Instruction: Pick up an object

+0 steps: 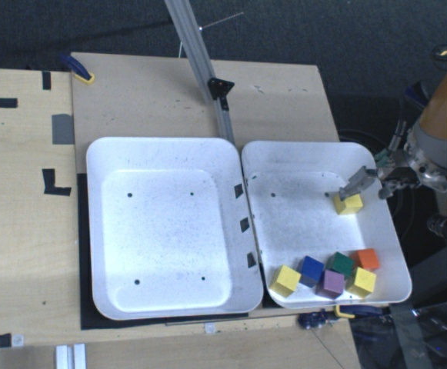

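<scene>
The pincer [345, 193] sat at the yellow cube [349, 204], near the right bin's [300, 160] far right wall; its finger spacing could not be told. A shallow edge grip risked the cube slipping out on lifting.

Table: a pale wooden table [169, 98] is filling most of the view, its grain running across, with a raised board lying over the middle part.
Tape: black tape marks [51, 181] are sticking to the left part of the table, beside a grey patch [63, 127].
Clamps: a blue and yellow clamp [77, 68] is gripping the far left corner of the board; another [327, 317] is sitting at the near edge.
Pole: a grey metal pole [196, 48] is slanting up from the table's middle, a black bracket [220, 88] fixed on it.
Floor: dark blue-grey carpet [323, 14] is showing beyond the table.
Mat: a black mat [82, 260] is peeking out on the table.
Light: even, soft light is falling from above.
</scene>
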Robot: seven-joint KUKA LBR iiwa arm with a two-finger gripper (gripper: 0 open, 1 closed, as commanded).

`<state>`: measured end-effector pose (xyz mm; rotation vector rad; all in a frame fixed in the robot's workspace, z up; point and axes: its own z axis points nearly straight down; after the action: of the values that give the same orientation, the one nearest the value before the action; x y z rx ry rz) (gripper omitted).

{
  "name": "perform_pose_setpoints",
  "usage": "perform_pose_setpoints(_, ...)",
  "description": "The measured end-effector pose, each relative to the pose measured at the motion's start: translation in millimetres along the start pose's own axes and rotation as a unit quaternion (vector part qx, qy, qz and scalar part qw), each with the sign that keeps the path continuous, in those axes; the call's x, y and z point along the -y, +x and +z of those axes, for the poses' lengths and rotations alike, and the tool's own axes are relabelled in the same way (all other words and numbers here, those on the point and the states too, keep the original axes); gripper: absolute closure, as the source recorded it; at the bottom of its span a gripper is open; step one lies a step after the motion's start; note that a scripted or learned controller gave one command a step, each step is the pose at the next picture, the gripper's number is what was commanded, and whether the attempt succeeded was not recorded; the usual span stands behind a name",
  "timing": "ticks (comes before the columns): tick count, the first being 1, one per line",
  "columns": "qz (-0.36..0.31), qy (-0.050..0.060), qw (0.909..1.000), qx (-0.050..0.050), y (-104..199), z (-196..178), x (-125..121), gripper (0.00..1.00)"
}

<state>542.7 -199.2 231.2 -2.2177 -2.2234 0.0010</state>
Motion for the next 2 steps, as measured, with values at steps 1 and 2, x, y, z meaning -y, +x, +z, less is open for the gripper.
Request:
perform_pose_setpoints(1,0.0,0.0,1.0,0.0,-0.1,0.0,0.0,0.0)
perform_pose_setpoints(2,0.001,0.003,1.0,0.0,-9.7,53.4,1.2,0.0)
